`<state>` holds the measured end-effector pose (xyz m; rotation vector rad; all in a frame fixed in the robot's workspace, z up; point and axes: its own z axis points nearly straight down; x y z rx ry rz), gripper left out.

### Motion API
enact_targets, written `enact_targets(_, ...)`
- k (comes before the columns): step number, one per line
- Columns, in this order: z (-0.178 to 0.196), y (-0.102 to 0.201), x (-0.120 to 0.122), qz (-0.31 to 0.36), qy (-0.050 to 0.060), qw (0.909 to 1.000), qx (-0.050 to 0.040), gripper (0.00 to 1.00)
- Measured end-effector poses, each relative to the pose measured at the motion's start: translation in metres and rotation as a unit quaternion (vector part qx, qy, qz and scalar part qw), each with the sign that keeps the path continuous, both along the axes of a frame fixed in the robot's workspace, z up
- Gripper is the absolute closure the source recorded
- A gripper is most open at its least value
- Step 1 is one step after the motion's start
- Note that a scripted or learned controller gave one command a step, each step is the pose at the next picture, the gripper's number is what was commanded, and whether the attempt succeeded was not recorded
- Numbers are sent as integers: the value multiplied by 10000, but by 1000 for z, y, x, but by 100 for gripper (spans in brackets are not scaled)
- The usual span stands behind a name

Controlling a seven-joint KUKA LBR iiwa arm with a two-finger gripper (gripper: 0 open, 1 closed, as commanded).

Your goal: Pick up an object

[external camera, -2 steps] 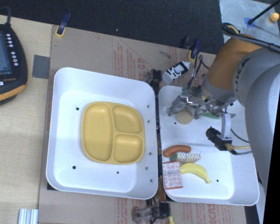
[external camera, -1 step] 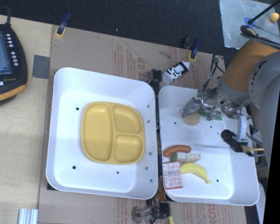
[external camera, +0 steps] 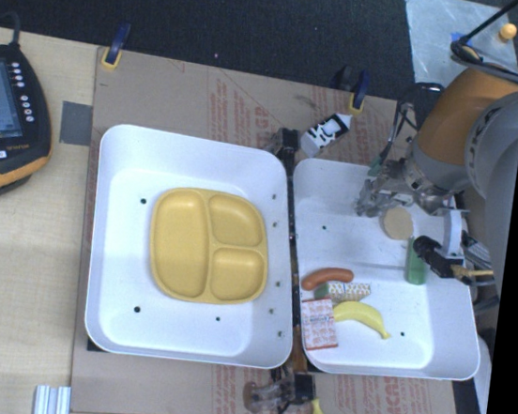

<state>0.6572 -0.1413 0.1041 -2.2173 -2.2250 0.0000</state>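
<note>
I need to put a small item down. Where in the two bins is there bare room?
Left bin: a bare white strip all around the yellow tray. Right bin: bare floor between the gripper and the sausage. Crowded: its front left, with sausage, banana and red packet.

Divided tray (external camera: 208,245) in left bin (external camera: 123,164); sausage (external camera: 326,277), banana (external camera: 363,316) in right bin (external camera: 448,354).
</note>
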Motion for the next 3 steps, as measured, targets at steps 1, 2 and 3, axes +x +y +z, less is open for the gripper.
enact_targets(1,88,61,-80,10,16,10000,-1,100)
enact_targets(2,88,139,-80,20,24,10000,-6,100)
enact_targets(3,88,138,-80,15,24,10000,-8,0)
